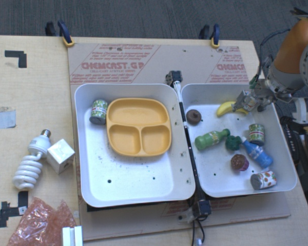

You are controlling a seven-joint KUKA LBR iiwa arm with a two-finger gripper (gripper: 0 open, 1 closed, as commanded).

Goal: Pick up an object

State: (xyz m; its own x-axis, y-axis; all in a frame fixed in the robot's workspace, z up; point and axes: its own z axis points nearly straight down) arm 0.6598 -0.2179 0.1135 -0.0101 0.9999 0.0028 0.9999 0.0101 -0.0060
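Banana at the right bin's far wall, claw just beside it

The banana (226, 108) is seen near the right bin's (285, 137) far rim, the claw (246, 102) at its end; the claw's state cannot be told. Bottles and cans are crowded nearer; a yellow tray (139, 125) fills the left bin (84, 152).

Bench (31, 94) carries two white bins (133, 188) left of the jaws; spiral bulb (31, 163), white cube (60, 154) far left.

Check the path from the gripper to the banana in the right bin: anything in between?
Nothing visible. The gripper sits right at the banana in the right bin's far corner. The nearest other item, a small can, lies nearer the camera, off that line.
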